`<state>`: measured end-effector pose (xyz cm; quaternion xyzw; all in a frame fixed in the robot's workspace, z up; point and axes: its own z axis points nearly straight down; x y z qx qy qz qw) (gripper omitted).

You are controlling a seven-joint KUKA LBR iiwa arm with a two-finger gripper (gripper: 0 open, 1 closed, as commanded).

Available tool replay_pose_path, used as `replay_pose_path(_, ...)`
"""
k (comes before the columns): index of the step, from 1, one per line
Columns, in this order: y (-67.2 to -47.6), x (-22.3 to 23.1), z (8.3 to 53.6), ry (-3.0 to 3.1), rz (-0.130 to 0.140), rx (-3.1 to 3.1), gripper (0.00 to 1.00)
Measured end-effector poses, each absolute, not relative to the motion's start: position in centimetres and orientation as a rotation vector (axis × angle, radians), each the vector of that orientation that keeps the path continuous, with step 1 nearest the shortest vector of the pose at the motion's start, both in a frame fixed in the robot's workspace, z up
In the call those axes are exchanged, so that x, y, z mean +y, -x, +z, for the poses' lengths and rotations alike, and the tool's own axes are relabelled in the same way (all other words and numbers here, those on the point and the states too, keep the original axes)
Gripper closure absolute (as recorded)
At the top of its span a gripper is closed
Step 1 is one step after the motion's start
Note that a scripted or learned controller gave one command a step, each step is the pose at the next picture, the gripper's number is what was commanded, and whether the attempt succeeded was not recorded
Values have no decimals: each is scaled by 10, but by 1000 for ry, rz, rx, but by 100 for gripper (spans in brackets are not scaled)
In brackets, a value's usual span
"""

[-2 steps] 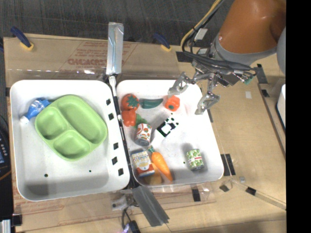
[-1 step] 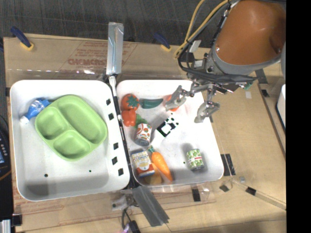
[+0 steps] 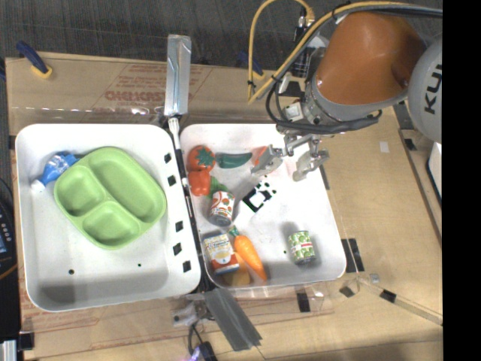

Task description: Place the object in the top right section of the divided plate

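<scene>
A green divided plate (image 3: 110,195) with three sections lies in the left bin (image 3: 98,277). My gripper (image 3: 290,161) hangs over the upper middle of the right bin (image 3: 323,201), open, with nothing between its fingers (image 3: 272,156). Toy food lies in the right bin: a red pepper (image 3: 200,159), a dark green vegetable (image 3: 232,158), a small tin (image 3: 221,207), a carrot (image 3: 249,255), a labelled jar (image 3: 220,250) and a green can (image 3: 301,247). A small orange piece (image 3: 259,154) sits just left of the gripper's left finger.
A blue and white object (image 3: 55,167) lies in the left bin, touching the plate's left rim. A black-and-white tag (image 3: 259,197) sits below the gripper. A metal bar (image 3: 176,77) rises along the divider between the bins. Yellow cables (image 3: 259,36) loop over the arm.
</scene>
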<state>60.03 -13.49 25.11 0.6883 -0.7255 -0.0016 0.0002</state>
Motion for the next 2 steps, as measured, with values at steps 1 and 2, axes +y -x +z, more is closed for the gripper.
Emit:
replay_pose_path(1,-640,-194,230,-2306,-1,-2137,0)
replay_pose_path(2,-658,-197,234,-2622,4,-1737,0)
